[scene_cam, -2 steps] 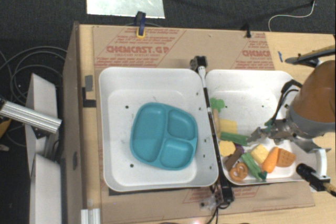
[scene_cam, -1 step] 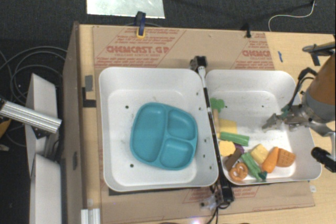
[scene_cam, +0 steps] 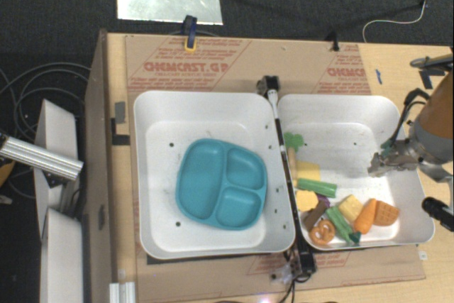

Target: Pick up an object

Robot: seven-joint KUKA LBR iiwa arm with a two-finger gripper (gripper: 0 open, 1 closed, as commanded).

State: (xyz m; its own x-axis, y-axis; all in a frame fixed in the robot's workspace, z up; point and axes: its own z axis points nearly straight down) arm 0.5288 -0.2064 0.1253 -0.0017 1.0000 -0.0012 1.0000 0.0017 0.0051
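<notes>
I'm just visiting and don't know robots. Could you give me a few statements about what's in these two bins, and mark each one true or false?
1. The blue divided plate lies in the left bin. True.
2. The toy food is piled in the left bin. False: it lies in the right bin, toward its near left corner.
3. The gripper is over the right bin's right side. True.
4. The gripper is touching the orange carrot. False: the carrot lies apart from it, nearer the bin's front edge.
5. The blue plate has food on it. False: its compartments are bare.
</notes>
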